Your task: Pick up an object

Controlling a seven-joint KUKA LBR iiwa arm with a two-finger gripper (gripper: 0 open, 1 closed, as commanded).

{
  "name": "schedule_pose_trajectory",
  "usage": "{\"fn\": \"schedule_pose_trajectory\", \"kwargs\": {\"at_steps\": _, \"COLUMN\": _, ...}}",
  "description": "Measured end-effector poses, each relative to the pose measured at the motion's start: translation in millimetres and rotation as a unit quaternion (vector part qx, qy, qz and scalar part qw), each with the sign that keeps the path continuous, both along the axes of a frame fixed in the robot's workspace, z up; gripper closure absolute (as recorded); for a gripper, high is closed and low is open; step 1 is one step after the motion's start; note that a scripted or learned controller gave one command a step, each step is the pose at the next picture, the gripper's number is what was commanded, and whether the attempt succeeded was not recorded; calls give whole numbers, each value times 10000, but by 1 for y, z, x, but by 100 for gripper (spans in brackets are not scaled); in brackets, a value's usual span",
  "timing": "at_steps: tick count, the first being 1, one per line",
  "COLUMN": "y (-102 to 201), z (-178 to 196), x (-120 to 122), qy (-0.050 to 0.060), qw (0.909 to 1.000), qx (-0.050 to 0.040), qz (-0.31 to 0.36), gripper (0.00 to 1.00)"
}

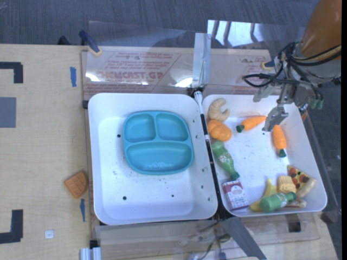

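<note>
Camera view
Arm (325,20): reaches in from the right, wrist hung with black cables, over the far side of the right bin (317,169).
Gripper (275,118): low over the bin's far half, between two toy carrots; nothing shows between its fingers.
Jaws: too small and blurred to say whether wide or narrow.
Nearest targets: carrot A (251,124) lies just left of the fingertips, lengthwise left-right, green top to the left; carrot B (279,140) lies just beside and below them, running down the bin, green top at its lower end.
Look of the carrots: short, smooth orange plastic, tapered and rounded, likely to roll or slip from a pinch near the tip.
Other things in the right bin: croissant (218,109), orange (220,131), green bottle (225,160), red box (235,194), and a heap at the near right corner (284,191).
Left bin (103,161): holds a blue divided plate (158,143).
Bench: a waffle (76,183) lies outside the bins, left.
Doing the step well: I judge this the approach. Pick one carrot, centre over its thick middle, set the fingers across its short width, come straight down, close fully, and lift only once it sits between them.
</note>
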State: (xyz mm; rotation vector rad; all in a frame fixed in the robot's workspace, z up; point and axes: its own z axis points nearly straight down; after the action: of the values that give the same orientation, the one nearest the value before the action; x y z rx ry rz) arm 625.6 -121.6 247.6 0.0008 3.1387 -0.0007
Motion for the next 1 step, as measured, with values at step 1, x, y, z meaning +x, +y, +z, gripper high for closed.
{"fn": "schedule_pose_trajectory", "kwargs": {"at_steps": 1, "y": -43, "z": -146, "x": -3, "qy": 59, "qw": 9997, "qx": 19, "qz": 238, "gripper": 0}}
